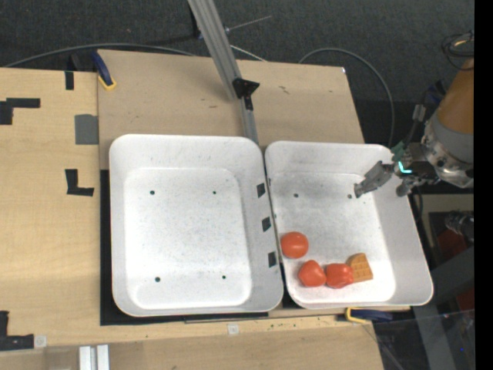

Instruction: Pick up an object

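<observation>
We look down at a slant on a pale wooden bench [185,91] that carries two shallow white bins side by side. The left bin [127,206] lies toward the bench's left side; the right bin [404,237] lies at the bench's right edge.

Our arm [454,129] reaches in from the right, grey with an orange band above the wrist. Its gripper [371,182] hangs over the far right part of the right bin, close to that bin's right wall, its dark tip angled down and toward the left. We cannot tell whether the gripper is open or closed, because the tip reads as one dark shape from this angle. We see nothing held in it.

The things we could pick up sit together in the near part of the right bin, toward the bench's front edge. One round red object [293,244] lies closest to the divide between the bins. Just nearer the front are two more red objects [324,274], touching each other. A small tan waffle-like block [360,267] rests against the right one of that pair.

The relation that matters: the cluster lies toward the front edge from the gripper, and somewhat to the left. The tan block is the nearest piece. In our judgement, the gripper must travel toward the bench's front edge and then descend. The crowded pieces may make a clean grasp harder.
</observation>
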Tool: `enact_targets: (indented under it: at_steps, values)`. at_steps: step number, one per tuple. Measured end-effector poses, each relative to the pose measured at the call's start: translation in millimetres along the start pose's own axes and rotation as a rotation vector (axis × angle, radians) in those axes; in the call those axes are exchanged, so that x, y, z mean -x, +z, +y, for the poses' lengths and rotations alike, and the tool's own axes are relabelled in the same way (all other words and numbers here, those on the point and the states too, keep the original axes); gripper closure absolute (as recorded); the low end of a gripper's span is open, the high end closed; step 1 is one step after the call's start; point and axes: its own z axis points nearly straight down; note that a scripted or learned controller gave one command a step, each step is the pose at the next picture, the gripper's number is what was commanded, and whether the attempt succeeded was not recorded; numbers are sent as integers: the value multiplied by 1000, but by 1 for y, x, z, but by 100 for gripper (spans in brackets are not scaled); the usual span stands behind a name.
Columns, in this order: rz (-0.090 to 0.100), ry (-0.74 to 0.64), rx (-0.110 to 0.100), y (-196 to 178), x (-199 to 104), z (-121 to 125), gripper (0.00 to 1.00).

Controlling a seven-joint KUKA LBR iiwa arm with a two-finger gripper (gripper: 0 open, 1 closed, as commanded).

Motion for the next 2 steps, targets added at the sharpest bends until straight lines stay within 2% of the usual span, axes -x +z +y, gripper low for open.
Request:
enact_targets:
  at_steps: [1, 2]
  values:
    - [-1, -1, 3, -1, 0, 1, 0]
    - [0, 0, -2, 51, -10, 3, 0]
